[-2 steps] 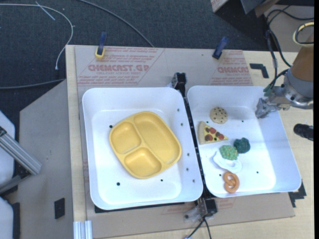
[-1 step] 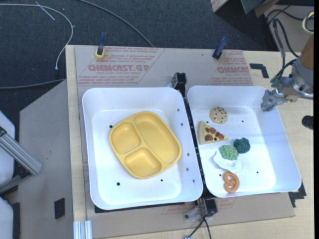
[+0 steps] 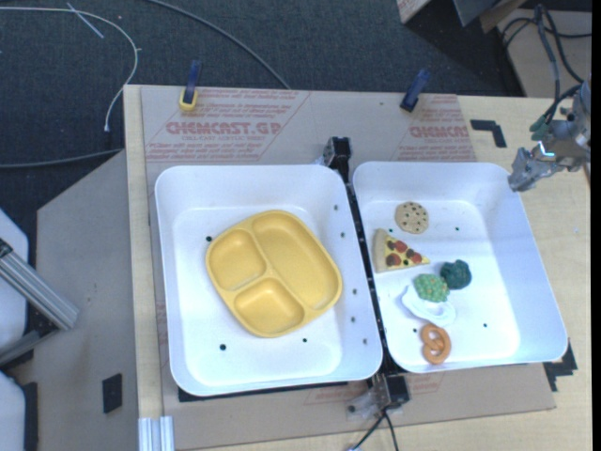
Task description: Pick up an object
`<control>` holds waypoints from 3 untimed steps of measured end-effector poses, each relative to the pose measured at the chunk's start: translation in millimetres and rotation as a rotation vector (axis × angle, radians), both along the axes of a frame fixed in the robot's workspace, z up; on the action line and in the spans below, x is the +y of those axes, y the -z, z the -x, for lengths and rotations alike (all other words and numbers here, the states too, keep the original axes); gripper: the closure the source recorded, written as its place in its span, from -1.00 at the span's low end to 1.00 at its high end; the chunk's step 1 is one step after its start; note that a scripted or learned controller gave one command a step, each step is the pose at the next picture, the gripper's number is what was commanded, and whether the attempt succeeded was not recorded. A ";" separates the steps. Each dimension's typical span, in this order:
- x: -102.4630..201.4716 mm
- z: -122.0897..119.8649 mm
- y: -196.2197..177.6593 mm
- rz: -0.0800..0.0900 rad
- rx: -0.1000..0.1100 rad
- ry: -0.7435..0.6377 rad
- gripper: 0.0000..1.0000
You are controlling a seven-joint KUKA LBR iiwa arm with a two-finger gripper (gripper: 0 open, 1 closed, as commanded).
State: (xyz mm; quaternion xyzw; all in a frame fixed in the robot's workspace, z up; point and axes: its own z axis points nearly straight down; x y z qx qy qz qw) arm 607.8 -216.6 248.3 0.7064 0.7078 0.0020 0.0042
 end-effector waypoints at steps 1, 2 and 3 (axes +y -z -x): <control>54.4 -6.3 12.2 -0.005 0.010 -0.004 1.00; 110.3 -24.5 12.2 -0.005 0.007 -0.005 1.00; 165.6 -38.8 7.0 -0.005 0.005 -0.005 1.00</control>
